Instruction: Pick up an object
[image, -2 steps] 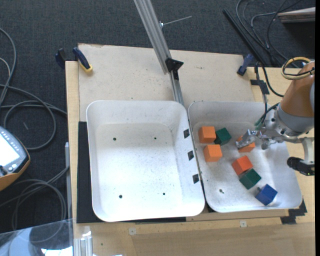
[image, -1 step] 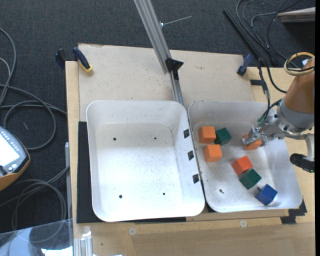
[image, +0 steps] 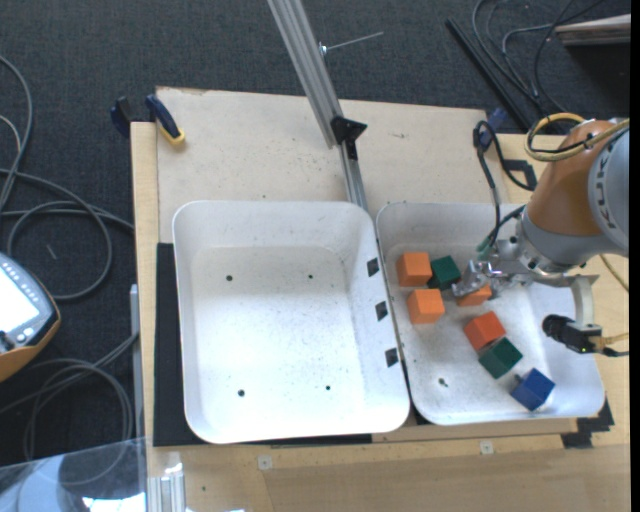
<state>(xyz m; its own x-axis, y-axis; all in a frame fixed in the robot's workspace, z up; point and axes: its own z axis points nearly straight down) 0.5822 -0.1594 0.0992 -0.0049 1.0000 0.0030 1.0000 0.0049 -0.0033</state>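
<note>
Evidently the arm's two-finger gripper (image: 476, 283) was low inside the right shallow white plastic bin (image: 440, 395), directly over a small orange block (image: 476, 294) just beside a dark green cube (image: 445, 271). Whether the gripper was spread or closed, and whether it had hold of the block, could not be told. Other blocks lay scattered nearby, likely loose pick targets: two orange cubes (image: 414, 267) (image: 427, 305), a further orange block (image: 484, 328), a green block (image: 500, 356), a blue cube (image: 534, 388). The left white bin (image: 190, 300) probably served as the drop side. No readable labels or writing.
</note>
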